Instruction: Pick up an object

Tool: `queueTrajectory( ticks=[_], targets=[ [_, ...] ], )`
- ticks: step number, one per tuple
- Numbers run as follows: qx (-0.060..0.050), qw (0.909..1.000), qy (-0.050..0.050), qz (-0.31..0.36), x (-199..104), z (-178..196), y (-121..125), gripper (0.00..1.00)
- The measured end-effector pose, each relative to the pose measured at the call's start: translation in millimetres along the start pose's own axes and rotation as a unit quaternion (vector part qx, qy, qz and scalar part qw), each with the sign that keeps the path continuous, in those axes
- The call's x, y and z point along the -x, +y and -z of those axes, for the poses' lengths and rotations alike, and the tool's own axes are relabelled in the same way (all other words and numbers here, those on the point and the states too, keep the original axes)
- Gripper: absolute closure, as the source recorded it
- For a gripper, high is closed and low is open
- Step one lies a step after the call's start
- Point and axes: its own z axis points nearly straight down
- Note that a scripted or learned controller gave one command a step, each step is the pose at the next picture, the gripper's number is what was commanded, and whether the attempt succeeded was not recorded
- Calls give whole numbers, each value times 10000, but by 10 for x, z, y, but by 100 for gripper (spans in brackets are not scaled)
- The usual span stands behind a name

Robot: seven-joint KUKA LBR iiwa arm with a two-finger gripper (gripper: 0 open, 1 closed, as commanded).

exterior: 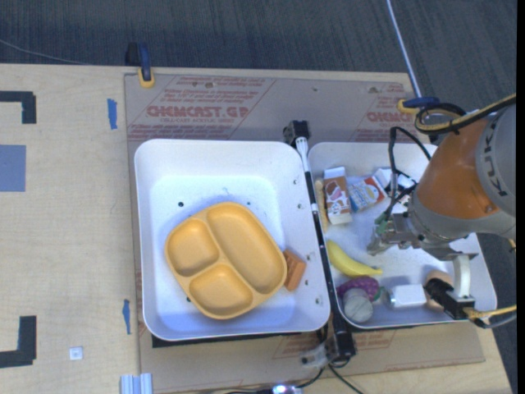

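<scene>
My gripper (pixel 381 241) hangs over the middle of the right bin (pixel 358 231), its tip just above and right of a yellow banana (pixel 348 259). Nothing shows between its tips. Behind it lie a small carton with a brown picture (pixel 337 200) and a red and white packet (pixel 366 192). Toward the front of this bin sits a purple round thing (pixel 359 287) with a grey lump (pixel 357 305) against it. Beside them lies a small white block (pixel 405 295).
The left bin (pixel 154 189) holds a yellow divided plate (pixel 225 258) with a small orange-brown piece (pixel 294 270) leaning at its right edge. The grey and orange arm (pixel 459 183) covers the right bin's far right side. Both bins rest on a cardboard sheet (pixel 205 105).
</scene>
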Motion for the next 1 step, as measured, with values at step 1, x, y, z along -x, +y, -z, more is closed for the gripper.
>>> queueTrajectory(
  ticks=[1],
  targets=[
    [-95,9999,61,19,658,1068,-151,100]
  ],
)
